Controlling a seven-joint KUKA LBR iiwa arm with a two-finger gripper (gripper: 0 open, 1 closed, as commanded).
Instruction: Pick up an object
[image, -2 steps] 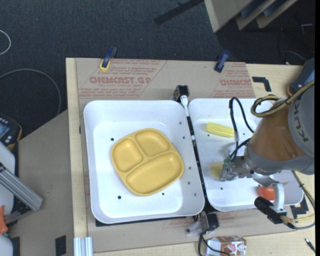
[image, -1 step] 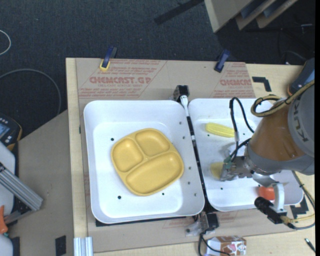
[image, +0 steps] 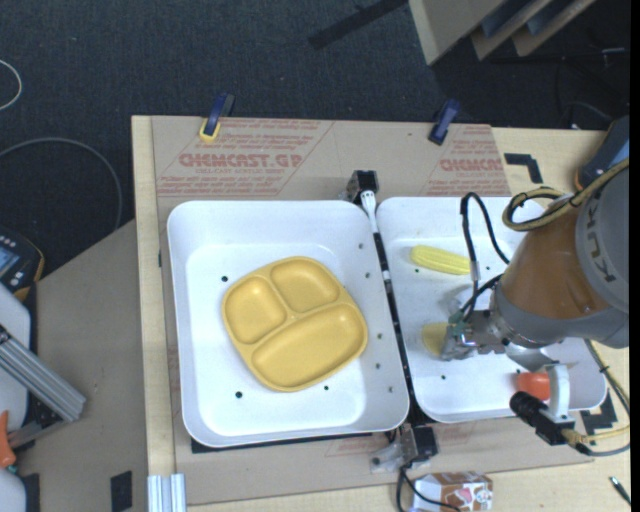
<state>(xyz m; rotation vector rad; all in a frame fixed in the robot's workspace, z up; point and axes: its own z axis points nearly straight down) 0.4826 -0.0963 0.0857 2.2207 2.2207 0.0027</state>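
Pincer (image: 458, 342) low in right bin (image: 440, 400) over small yellow object (image: 434, 338); we cannot tell its grip. Risk, we judge: off-centre closure nudges object away.

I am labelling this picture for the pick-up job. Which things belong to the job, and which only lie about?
Belong to the job:
claw
small yellow object at the claw
yellow corn cob
right bin

Only lying about:
yellow divided plate
left bin
clamps
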